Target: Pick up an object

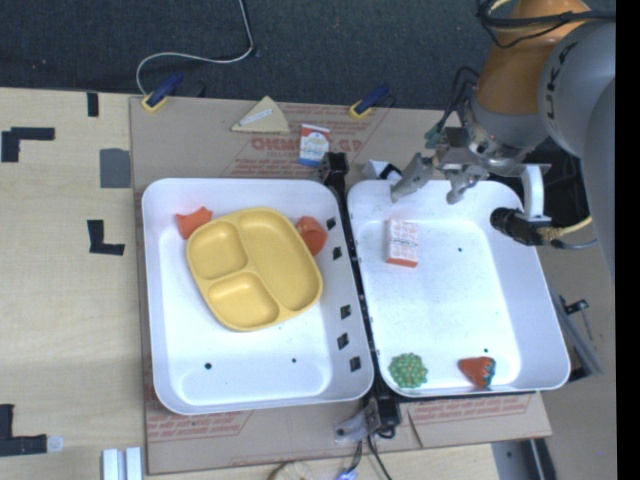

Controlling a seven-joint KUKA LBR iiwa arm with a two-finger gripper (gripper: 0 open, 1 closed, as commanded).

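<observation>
Both white bins point(165, 298) look like smooth plastic, the yellow tray point(255, 268) likewise, on matt brown cardboard point(220, 133).

Robotics lab test station, not a home or shop. Two shallow white bins point(160, 268) sit side by side on a cardboard sheet point(200, 128) laid over a pale wooden bench point(60, 298). Behind the bins, blue clamps point(160, 90) pin the cardboard's far edge. Left of the bins, black tape marks point(100, 238) dot the bench. Behind the bins, a white cable point(235, 28) trails across dark carpet point(350, 18). Right of the bins stands an industrial arm point(540, 58), grey and orange.
</observation>
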